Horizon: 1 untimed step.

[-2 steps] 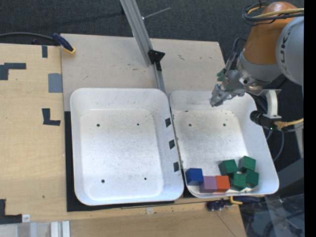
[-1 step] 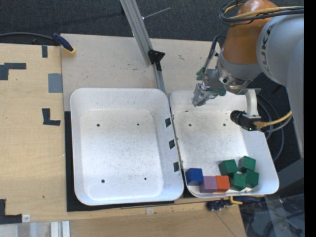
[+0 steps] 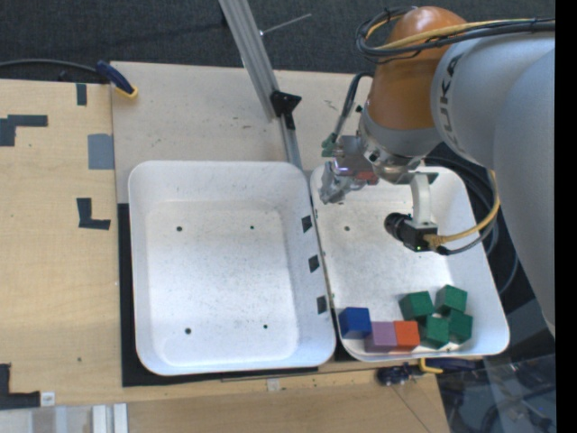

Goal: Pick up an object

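Note:
My gripper (image 3: 335, 188) hangs over the far left corner of the right bin (image 3: 379, 242), close to the divider between the two bins. Nothing shows between its fingers. Several small blocks lie along the near edge of that bin: a blue block (image 3: 355, 321), a purple block (image 3: 384, 335), an orange block (image 3: 407, 334) and three green blocks (image 3: 437, 316) bunched at the near right corner. The blocks sit well toward the front of the bin from the gripper.
The left bin (image 3: 216, 260) stands beside the right one, sharing a raised rim. A slanted metal pole (image 3: 257, 57) runs down to the bins' far junction. The big grey arm (image 3: 496, 97) with its orange band covers the upper right. A black cable loops over the right bin.

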{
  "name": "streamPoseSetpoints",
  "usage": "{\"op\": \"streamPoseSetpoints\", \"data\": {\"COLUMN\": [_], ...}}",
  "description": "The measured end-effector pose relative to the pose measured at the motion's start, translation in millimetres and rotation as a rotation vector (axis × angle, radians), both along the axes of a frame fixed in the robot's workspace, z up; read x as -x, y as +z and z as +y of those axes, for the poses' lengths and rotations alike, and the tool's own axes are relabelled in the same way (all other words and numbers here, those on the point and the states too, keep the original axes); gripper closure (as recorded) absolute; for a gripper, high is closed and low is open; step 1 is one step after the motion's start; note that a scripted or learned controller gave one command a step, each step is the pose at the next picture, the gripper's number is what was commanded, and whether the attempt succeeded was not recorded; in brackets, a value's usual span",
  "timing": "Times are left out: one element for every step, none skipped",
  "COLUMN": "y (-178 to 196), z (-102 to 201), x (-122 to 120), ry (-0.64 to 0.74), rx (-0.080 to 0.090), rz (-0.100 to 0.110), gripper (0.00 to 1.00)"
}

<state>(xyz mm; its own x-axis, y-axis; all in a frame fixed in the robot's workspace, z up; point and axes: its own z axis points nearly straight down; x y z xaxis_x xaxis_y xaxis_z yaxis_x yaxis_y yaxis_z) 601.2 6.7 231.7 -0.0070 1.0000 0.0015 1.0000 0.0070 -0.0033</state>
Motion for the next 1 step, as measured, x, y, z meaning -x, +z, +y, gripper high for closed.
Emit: {"op": "streamPoseSetpoints", "data": {"y": [-10.0], "z": [51.6], "x": [-5.2], "ry": [0.0], "rx": [0.001], "rz": [-0.001], "gripper": [1.0]}}
